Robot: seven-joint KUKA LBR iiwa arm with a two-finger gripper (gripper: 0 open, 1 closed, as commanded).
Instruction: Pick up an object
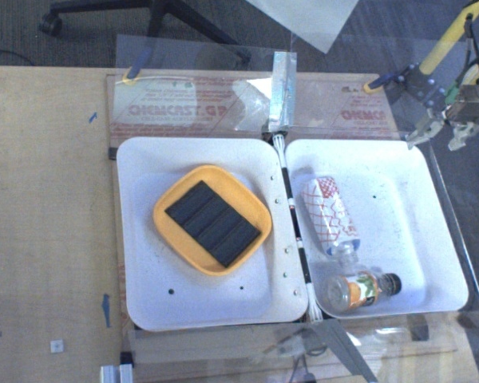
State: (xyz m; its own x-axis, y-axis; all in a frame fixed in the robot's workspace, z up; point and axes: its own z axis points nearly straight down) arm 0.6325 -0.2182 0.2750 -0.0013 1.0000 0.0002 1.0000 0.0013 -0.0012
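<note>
Camera view: a yellow tray (213,218) with a black ridged insert lies mid-left bin (136,294). In the right bin (431,214), a red-patterned plastic bottle (329,214) lies near the left wall, a small bottle (363,288) at the front-left corner.

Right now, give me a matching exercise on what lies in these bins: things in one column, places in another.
Things:
1. yellow tray with the black pad
2. red-and-white patterned bottle
3. small bottle with the dark cap

Places:
A. right bin, near its front edge
B. left bin, at its middle
C. right bin, along its left side

Pairs: 1-B, 2-C, 3-A
</note>
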